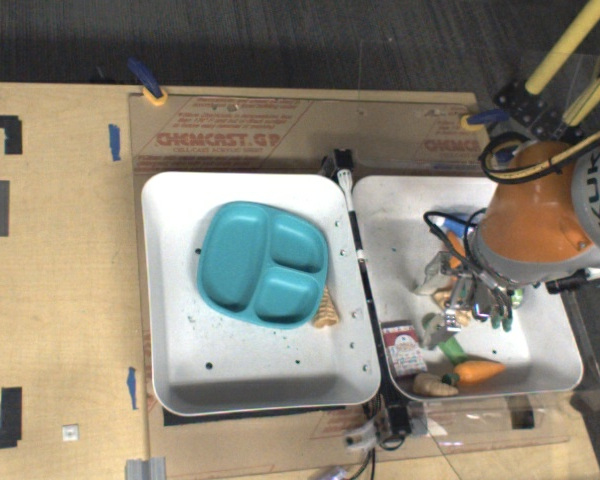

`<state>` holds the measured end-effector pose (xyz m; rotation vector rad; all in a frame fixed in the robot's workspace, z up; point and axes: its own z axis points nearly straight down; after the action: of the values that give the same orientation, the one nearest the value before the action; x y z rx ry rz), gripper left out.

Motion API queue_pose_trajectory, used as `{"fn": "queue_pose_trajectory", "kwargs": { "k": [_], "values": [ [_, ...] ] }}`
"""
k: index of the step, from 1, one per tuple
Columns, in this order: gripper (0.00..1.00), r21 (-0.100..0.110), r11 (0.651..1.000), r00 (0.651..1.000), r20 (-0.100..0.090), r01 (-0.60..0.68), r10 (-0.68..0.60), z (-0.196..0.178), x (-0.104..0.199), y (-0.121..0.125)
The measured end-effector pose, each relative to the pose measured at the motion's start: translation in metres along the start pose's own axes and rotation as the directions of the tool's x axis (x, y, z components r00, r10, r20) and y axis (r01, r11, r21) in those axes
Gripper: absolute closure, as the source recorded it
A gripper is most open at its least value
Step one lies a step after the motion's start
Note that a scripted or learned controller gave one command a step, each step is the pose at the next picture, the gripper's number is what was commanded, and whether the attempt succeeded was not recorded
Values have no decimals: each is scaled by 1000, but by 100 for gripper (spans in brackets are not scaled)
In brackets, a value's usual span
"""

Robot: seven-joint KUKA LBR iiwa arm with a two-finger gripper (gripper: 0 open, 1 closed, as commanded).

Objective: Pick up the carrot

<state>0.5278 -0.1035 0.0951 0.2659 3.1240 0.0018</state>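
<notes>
At the near rim of the right bin (570, 363) lies the carrot (477, 372), green top toward the bin's middle, a brown piece (432, 386) just beside it and a small carton (404, 348) near that. My end effector (468, 306) hovers just above and behind it, holding nothing; I cannot tell how it is set. I judge this the approach: next I must come down and forward. The rim crowds the carrot; open floor lies farther back. The left bin (170, 298) carries a teal tray (262, 264).
</notes>
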Motion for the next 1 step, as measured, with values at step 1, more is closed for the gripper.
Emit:
{"fn": "queue_pose_trajectory", "kwargs": {
  "k": [1],
  "values": [
    [0,1,999,999,7,-36,36,5,34,-63]
  ]
}}
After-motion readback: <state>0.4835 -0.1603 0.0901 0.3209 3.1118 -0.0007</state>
